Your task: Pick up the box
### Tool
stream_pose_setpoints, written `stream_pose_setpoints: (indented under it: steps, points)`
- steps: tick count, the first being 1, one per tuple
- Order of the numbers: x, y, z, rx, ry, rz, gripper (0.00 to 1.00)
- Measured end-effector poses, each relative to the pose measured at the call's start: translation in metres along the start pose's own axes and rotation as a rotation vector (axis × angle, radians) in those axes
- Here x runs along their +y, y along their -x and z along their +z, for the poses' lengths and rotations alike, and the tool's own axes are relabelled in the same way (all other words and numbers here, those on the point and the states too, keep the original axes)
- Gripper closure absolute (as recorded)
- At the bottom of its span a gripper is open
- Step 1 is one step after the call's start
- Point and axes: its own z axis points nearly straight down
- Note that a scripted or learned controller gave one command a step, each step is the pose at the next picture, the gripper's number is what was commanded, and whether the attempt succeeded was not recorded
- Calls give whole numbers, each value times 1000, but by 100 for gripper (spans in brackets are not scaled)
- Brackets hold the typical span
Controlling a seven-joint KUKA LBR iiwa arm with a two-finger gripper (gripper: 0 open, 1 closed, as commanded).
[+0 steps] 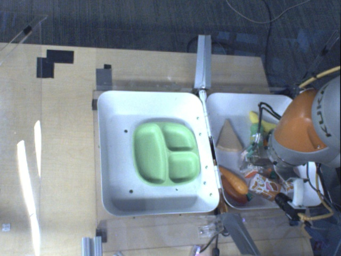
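1. Nearest the camera, at the front of the right white bin (234,101), a small printed cardboard box with orange and white panels (265,185) lies flat. Its far edge is covered by the arm, so its full outline is unclear.
2. Just left of the box, an orange, carrot-shaped item with a dark red end (235,184) rests against the bin's front-left corner.
3. The grey arm with its orange band (301,126) hangs over the bin's right half. The two-finger gripper (259,154) sits low amid clutter; jaw spacing cannot be made out, and no contact with the box is evident.
4. Behind it, a tan wedge-shaped piece (229,135) and a yellow-green item (256,120), partly hidden.
5. The left white bin (114,143) holds a green three-compartment tray (166,152).
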Motion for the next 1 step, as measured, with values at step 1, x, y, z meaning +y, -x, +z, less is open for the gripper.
stream_pose_setpoints:
  steps: [1]
  points:
    - [-4,-55,-79,0,-5,-57,100]
